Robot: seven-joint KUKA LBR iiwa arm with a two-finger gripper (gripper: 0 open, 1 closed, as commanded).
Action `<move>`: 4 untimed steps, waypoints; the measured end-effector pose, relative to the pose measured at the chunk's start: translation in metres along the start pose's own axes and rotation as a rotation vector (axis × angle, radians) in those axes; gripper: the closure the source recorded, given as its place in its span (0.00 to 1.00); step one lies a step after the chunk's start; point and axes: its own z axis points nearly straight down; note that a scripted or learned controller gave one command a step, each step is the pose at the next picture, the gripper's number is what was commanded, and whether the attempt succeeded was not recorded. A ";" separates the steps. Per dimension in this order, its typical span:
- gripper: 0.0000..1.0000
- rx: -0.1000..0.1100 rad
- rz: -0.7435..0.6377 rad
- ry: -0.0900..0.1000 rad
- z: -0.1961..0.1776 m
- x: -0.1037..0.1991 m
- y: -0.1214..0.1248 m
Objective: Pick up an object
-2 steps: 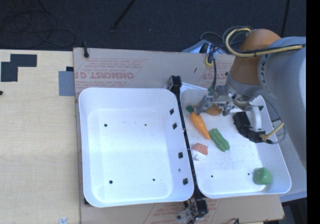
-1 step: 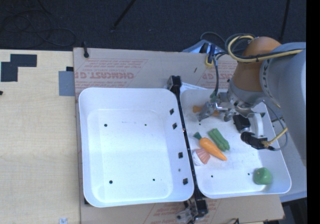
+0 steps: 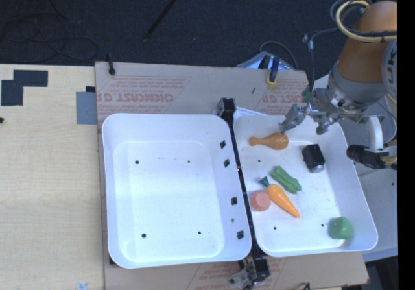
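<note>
The right bin (image 3: pixel 363 217) holds a drumstick (image 3: pixel 270 141) behind a carrot (image 3: pixel 283 198), beside the left bin (image 3: pixel 117 146).

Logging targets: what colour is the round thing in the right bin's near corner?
Green. The round object shows clearly in the camera view, alone near the right bin's corner.

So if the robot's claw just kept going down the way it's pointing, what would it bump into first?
Probably the white floor of the right bin, between the chicken drumstick and the small black object. The gripper hangs above that gap, though depth is unclear.
</note>
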 end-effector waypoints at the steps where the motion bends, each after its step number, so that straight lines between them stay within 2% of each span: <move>1: 0.00 0.014 0.007 0.002 -0.014 -0.063 -0.071; 2: 0.00 0.018 -0.003 0.006 0.092 0.020 -0.089; 3: 0.00 0.014 0.000 0.003 0.150 0.030 -0.074; 4: 1.00 0.015 0.007 0.003 0.138 0.028 -0.075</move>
